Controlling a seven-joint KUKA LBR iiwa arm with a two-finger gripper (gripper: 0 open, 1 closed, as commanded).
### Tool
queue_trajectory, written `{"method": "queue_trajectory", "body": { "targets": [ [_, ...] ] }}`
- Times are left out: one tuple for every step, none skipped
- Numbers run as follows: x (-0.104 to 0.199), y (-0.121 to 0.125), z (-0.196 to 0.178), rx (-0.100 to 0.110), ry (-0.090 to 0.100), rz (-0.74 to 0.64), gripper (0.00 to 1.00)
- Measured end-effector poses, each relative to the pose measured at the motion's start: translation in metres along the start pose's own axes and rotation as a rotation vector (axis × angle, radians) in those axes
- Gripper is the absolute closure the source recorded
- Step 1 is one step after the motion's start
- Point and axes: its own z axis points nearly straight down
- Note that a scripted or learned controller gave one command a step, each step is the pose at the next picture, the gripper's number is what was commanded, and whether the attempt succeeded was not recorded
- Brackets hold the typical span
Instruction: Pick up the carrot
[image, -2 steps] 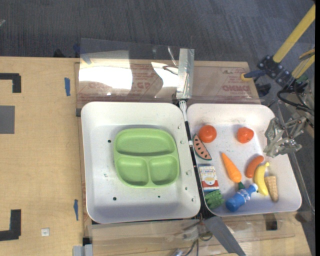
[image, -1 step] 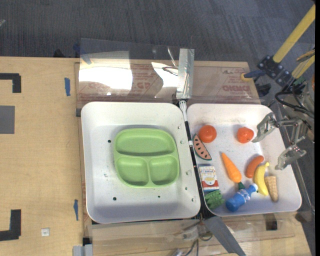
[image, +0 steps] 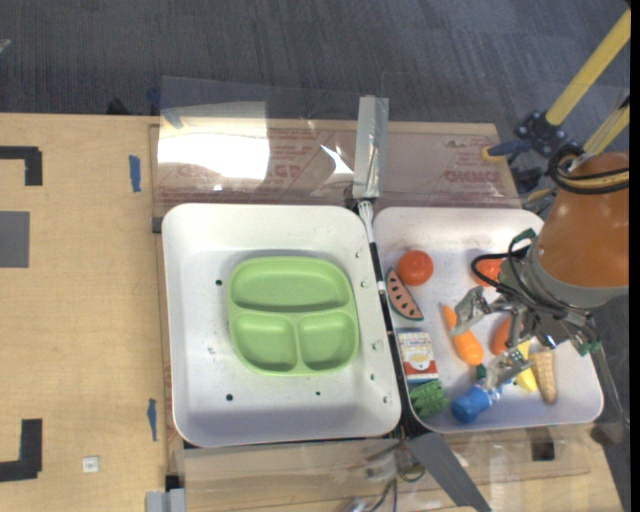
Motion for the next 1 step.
{"method": "queue_trajectory", "body": {
  "targets": [
    [-0.0338, -0.0125, 0.0771, 0.009, -0.01, -0.328, 0.0]
  ]
}}
